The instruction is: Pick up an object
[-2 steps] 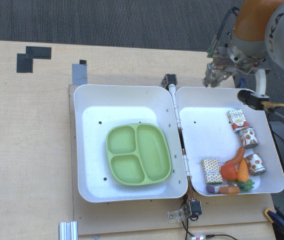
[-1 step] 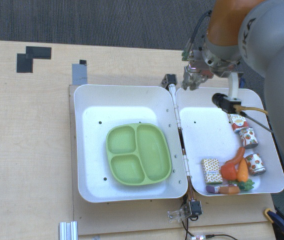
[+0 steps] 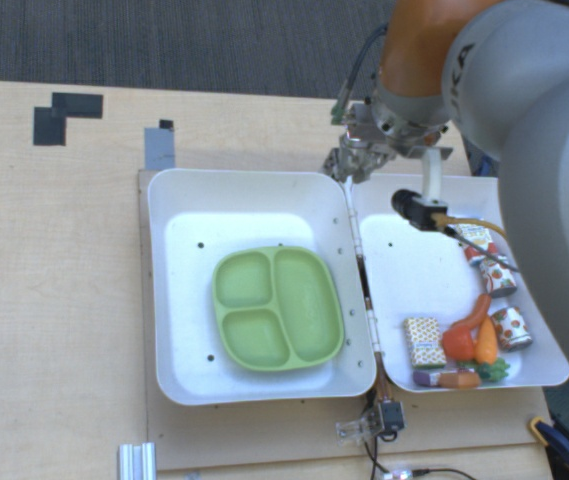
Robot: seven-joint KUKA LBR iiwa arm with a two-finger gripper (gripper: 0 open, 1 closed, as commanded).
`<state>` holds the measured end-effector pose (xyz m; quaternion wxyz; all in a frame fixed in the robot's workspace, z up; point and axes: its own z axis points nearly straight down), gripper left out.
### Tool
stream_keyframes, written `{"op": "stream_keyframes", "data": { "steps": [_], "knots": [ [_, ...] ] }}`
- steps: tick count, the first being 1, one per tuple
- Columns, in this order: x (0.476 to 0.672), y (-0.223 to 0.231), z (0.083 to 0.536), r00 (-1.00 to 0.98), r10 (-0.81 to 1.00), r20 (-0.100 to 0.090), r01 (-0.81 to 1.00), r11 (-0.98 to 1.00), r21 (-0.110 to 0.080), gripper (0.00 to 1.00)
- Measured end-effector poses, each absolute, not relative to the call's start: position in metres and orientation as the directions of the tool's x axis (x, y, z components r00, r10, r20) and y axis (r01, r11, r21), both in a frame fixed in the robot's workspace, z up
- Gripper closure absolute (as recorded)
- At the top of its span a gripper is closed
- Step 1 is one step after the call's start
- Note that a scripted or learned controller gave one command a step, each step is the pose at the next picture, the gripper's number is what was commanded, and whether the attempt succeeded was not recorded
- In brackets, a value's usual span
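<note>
Green divided tray (image 3: pixel 279 308) lies in left bin (image 3: pixel 179 218); toys (image 3: pixel 469 343) cluster in right bin (image 3: pixel 394 268); hand (image 3: pixel 349 163) above bins' far junction, grip state indiscernible.

Robot lab: bench (image 3: pixel 54 268), twin bins (image 3: pixel 164 268)

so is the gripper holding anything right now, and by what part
Nothing shows between the fingers. The gripper sits above the far rim where the two white bins meet, and the toys lie in the right bin's near corner.
</note>
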<state>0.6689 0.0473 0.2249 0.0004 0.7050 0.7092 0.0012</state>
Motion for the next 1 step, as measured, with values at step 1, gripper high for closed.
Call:
{"op": "stream_keyframes", "data": {
  "steps": [1],
  "knots": [
    [0.6689,0.1049,0.2358,-0.006,1.000,0.002,1.000,0.006,0.003,1.00]
  ]
}}
